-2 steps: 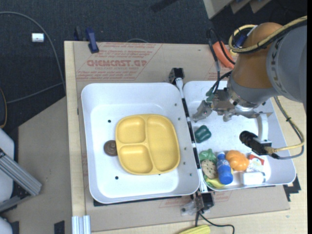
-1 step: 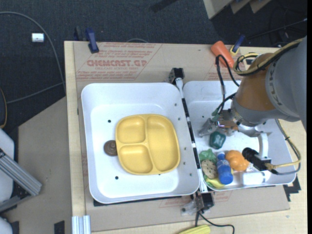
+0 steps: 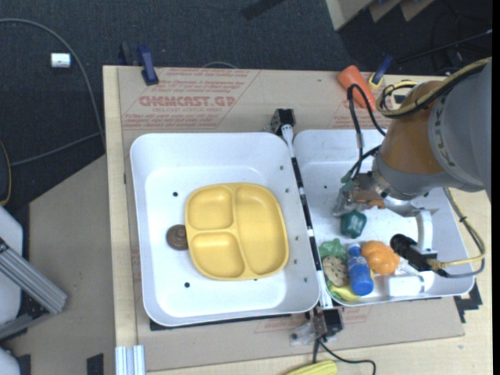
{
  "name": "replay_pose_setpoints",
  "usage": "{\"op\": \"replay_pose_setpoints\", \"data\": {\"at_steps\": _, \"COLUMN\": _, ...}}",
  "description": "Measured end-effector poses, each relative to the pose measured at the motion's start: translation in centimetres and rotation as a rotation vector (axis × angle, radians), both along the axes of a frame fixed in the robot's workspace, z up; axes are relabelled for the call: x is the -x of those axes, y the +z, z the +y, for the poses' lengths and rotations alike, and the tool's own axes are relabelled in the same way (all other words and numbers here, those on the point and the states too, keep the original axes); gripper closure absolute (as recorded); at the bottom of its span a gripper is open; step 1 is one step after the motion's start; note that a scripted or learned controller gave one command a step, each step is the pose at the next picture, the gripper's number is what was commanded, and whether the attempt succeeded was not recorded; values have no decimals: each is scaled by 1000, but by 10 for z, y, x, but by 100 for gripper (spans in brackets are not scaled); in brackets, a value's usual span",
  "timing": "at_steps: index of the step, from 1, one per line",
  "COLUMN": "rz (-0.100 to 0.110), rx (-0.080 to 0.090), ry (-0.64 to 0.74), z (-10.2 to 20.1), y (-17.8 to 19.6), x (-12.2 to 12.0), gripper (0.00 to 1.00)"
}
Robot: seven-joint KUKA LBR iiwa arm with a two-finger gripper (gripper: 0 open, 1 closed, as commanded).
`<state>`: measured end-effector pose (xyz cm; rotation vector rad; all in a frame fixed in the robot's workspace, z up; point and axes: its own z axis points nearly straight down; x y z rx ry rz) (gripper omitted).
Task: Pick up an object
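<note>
Likely target: dark green object, in the right bin, near its middle and clear of the cluster along the bin's near edge.
Gripper: the gripper hangs right over the target's upper edge. Touching or just above, can't tell. Spread or pressed together, can't tell either, since the wrist blocks the view.
Why there: my read is that the target sits alone, so it's the easiest top-down approach.
Neighbours: light green piece just beside the target, toward the divider. Blue bottle, orange ball, speckled disc and yellow banana-like thing are packed together at the near edge.
In the way: the light green piece is nearest and a sloppy close could catch it. Bin walls are well apart from the target.
Left bin: the left bin holds a yellow divided plate in the middle, with a brown disc at its left rim. Irrelevant to this grab.
</note>
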<state>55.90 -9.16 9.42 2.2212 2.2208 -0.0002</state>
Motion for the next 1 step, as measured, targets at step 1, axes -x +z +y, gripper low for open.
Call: {"op": "replay_pose_setpoints", "data": {"at_steps": 1, "rz": -1, "rx": -2, "ry": 2, "z": 76, "y": 119, "x": 8, "gripper": 100}}
